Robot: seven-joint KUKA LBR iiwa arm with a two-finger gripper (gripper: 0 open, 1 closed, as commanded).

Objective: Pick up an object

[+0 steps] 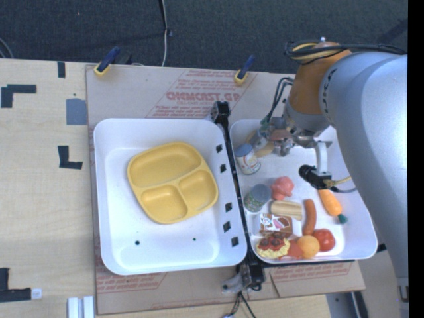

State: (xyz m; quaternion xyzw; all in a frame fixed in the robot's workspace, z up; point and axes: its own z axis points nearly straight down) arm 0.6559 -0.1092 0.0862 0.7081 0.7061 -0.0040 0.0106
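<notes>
Yellow tray point(173, 181): a three-compartment plate is seen lying alone in the left bin point(109, 138), near its middle.
Right bin point(361, 240): the toy food is gathered here, and any piece could serve as the object to be picked.
Far-left corner of the right bin: a small tin can point(247, 158) is seen just beside the divider between the bins.
Near edge of the right bin: a tomato point(324, 239), an orange fruit point(308, 246), a sausage point(309, 216), a hot dog point(286, 209) and a carrot point(330, 202) lie close together.
Middle: a pink piece point(283, 187) and a grey lid-like disc point(258, 195) rest untouched.
Pincer point(273, 142): it is lowered over the far end of the right bin, close to the can; its opening cannot be told, and no object is seen held.
Progress: nothing is judged lifted yet; the grasp and the raise are left to be done.
</notes>
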